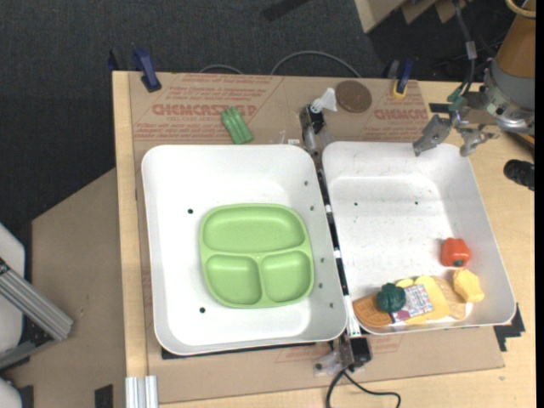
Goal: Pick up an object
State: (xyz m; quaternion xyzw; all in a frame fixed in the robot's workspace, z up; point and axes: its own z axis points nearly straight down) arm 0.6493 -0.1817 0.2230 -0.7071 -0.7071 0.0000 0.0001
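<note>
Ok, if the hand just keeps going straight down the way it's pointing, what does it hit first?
Probably bare floor of the right bin near its far edge. The hand hangs there open; the toys lie at the near end. Depth is unclear.

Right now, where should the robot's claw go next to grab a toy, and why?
Probably toward the near end of the right bin, then down. The gripper hangs open above that bin's far edge with nothing between its fingers, while the toys lie at the near end: the red pepper stands apart from the crowded pile, so it looks like the easiest grab.
</note>
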